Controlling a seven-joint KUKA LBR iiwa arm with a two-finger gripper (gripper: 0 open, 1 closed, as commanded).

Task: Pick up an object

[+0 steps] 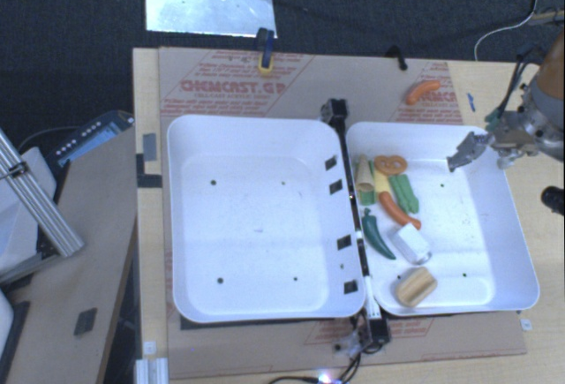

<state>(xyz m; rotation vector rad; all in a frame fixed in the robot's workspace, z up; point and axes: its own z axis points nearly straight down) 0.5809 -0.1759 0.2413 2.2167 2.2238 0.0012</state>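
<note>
Several small toys crowd the right bin's left wall; the gripper hovers apart, finger state unclear, so a descent could pinch neighbours or miss.

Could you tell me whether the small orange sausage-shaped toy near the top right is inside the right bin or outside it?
Outside. The orange sausage-shaped toy lies on the brown board beyond the shallow white right bin's far rim.
</note>
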